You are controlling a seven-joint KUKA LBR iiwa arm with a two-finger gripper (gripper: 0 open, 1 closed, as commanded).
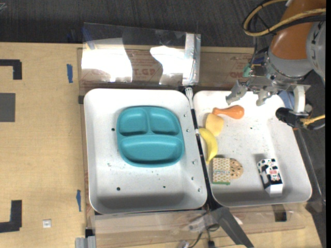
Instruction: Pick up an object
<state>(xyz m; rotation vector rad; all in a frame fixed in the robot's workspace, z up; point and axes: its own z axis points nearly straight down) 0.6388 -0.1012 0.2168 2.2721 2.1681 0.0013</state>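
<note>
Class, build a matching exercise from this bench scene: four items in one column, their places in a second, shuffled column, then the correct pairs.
Items
1. teal divided plastic plate
2. orange drumstick-shaped toy
3. yellow banana
4. black-and-white cow-patterned block

Places
A. right bin, near right corner
B. right bin, far side, below the gripper
C. left bin, middle
D. right bin, along its left wall

Pairs: 1-C, 2-B, 3-D, 4-A
</note>
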